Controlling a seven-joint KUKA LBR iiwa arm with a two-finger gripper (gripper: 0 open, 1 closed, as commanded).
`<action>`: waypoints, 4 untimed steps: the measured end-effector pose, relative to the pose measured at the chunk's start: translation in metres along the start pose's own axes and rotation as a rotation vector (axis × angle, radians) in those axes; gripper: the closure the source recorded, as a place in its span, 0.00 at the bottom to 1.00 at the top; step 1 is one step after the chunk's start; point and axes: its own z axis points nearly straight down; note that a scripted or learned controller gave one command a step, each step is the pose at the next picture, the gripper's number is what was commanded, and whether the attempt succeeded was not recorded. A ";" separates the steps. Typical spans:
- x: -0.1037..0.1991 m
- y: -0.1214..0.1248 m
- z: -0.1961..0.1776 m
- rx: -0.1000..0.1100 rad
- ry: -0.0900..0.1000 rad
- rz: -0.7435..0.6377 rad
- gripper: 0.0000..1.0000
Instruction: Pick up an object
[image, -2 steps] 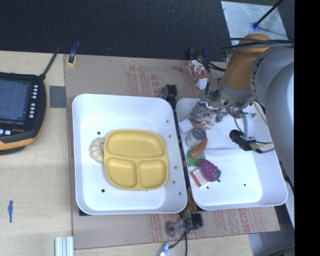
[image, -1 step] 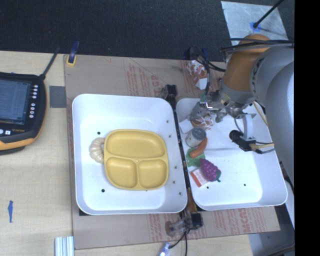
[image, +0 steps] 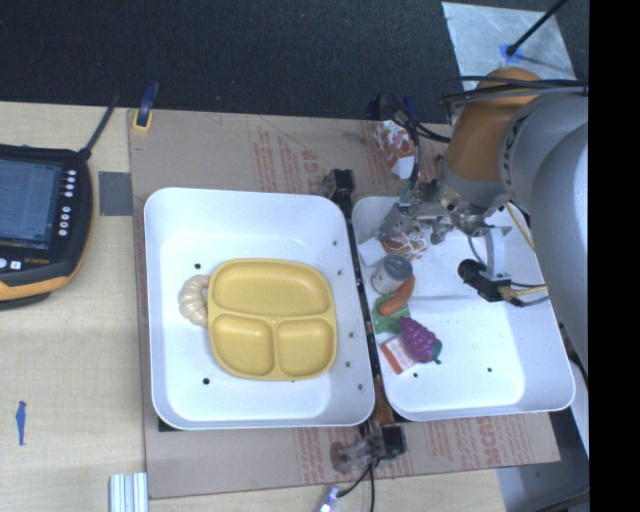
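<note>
Yellow divided plate (image: 270, 318) is sitting mid left bin (image: 170, 300), a beige shell-like thing (image: 192, 298) touching its left edge. In the right bin (image: 500, 370), purple grapes (image: 420, 340) are lying near the left wall. The gripper (image: 425, 215) is hanging over the far-left corner; honestly can't tell its state.

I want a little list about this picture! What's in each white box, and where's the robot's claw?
left bin: yellow divided tray, with a pale round thing touching its left edge
right bin: purple grapes, orange sausage-like toy, small grey can, a few other small items along the left wall
claw: over the right bin's far left corner, above the pile
left of bins: handheld screen pad
</note>
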 end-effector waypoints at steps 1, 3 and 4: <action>0.000 0.000 0.000 0.000 0.001 0.000 0.00; -0.001 0.001 -0.012 0.000 0.000 -0.003 0.00; 0.000 -0.006 0.011 0.021 0.005 0.000 0.00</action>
